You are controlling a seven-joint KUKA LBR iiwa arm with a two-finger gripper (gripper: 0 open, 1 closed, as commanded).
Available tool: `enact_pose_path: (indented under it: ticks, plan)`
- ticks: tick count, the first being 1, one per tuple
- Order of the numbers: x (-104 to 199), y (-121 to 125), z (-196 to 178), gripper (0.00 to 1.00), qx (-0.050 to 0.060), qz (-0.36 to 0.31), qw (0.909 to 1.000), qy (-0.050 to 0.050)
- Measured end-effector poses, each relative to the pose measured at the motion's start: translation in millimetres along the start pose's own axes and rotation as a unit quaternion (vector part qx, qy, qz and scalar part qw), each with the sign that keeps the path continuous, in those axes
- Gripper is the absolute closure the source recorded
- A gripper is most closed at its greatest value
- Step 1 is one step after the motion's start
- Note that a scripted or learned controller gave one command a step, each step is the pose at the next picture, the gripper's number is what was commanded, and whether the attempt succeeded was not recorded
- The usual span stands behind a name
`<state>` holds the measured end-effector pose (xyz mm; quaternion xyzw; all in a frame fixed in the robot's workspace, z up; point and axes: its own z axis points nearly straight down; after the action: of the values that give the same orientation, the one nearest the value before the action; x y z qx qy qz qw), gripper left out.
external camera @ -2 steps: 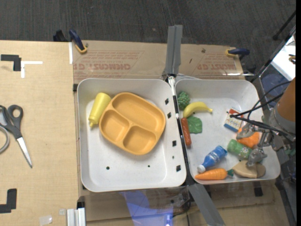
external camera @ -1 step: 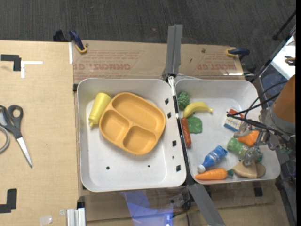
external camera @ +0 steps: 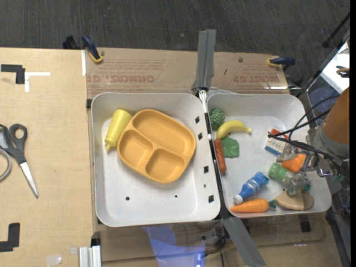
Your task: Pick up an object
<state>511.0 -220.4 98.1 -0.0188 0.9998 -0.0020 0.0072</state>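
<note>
The hand (external camera: pixel 300 181) hung low over the right bin's (external camera: pixel 253 102) far right side, among cables and dark linkage; whether it was spread or pressed together could not be told. It sat just above a tan, rounded piece (external camera: pixel 295 202) in the bin's lower right corner, with a small orange object (external camera: pixel 293 162) and a green object (external camera: pixel 279 172) close against its left. Above those lay a small white-and-blue packet (external camera: pixel 273 146). Further left in the same bin, a blue-and-white bottle (external camera: pixel 251 187) lay tilted, and a carrot (external camera: pixel 251 206) lay along the near wall. Toward the divider were a banana (external camera: pixel 232 128), a flat green leaf-like piece (external camera: pixel 230 147), a red-orange stick (external camera: pixel 220 156) and a dark green broccoli-like lump (external camera: pixel 216 117). The left bin (external camera: pixel 144 210) held an orange divided plate (external camera: pixel 154 145) with a yellow bottle (external camera: pixel 117 128) touching its upper left rim. Well apart, scissors (external camera: pixel 19 154) lay on the counter (external camera: pixel 41 204).
</note>
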Motion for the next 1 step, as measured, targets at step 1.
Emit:
enact_pose_path:
  ticks: [1]
  plan:
    - [0.4,0.3,0.3,0.00,0.000,0.019,0.9998,0.000]
